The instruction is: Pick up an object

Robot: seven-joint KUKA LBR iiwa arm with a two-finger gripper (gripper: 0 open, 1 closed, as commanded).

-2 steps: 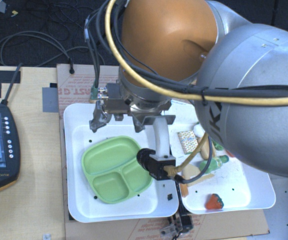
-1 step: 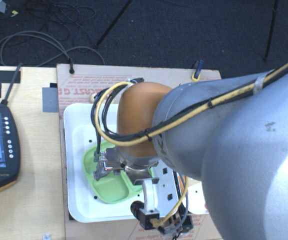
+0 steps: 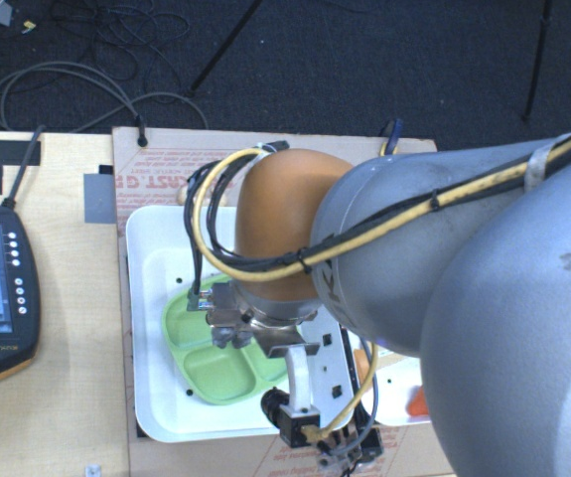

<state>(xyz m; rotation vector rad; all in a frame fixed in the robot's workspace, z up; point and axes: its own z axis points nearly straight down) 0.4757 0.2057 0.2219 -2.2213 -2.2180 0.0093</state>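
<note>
Arm [image 3: 444, 266] reaching in from right, hanging over left bin [image 3: 154, 266]. Gripper [image 3: 233, 334] hovering low over green tray [image 3: 215, 374], tray lying in that bin's near half. Gripper's spread: cannot tell, wrist blocking. Orange piece [image 3: 419, 402] showing in right bin [image 3: 396, 378].

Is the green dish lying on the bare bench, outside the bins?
No, the green dish lies inside a white bin, partly under the arm.

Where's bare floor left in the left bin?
In the left bin, bare floor runs along the left wall and upper-left corner, beside the green divided tray. The middle is crowded: the tray, with the arm overhead. Further right, the arm hides the rest.
</note>
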